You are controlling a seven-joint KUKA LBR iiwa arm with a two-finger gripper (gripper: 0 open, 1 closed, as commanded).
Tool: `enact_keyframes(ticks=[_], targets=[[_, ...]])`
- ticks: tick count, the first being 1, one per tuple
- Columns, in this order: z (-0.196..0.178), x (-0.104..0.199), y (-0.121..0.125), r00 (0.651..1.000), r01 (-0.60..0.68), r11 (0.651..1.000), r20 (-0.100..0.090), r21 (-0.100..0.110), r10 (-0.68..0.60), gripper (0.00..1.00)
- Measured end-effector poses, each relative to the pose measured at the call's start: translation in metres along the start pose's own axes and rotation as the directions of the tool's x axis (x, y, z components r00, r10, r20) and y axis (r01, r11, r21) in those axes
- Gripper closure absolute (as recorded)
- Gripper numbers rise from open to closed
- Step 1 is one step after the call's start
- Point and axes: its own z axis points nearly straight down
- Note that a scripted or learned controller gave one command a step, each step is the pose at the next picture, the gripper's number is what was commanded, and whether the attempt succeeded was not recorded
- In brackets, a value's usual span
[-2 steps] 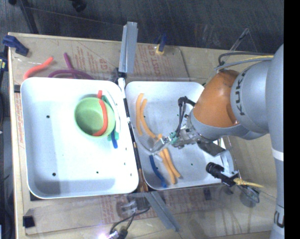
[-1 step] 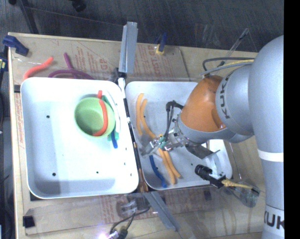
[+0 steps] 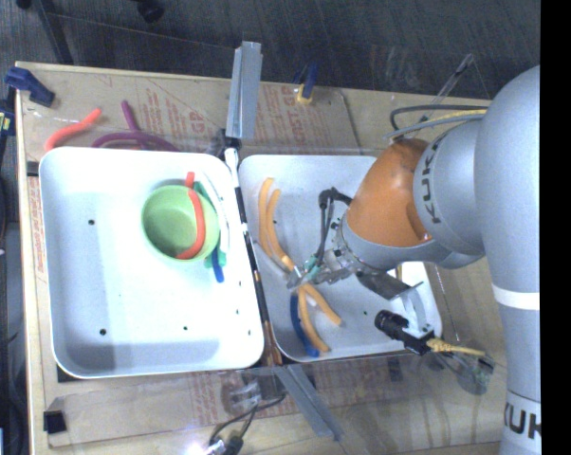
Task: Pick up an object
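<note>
Claw (image 3: pixel 309 273) sits low in the right bin (image 3: pixel 361 173), hanging from the grey arm (image 3: pixel 475 188) with its orange band (image 3: pixel 392 207). Whether it is released or clenched I cannot tell; its tip is small and tangled among the strips. Right at the tip lie orange strips (image 3: pixel 316 309), running away from it toward the near wall of the bin, with a blue strip (image 3: pixel 300 335) beside them. Another pair of orange strips (image 3: pixel 269 218) curves away on the far side of the claw. Well off to the claw's other side, in the left bin (image 3: pixel 86 282), rests a green bowl (image 3: pixel 174 221) with a red strip (image 3: pixel 198 226) draped across it.
</note>
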Motion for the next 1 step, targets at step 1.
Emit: enact_keyframes(ticks=[1], targets=[[-0.0907, 0.0773, 0.0389, 0.998, 0.069, 0.998, 0.000, -0.004, -0.069, 1.00]])
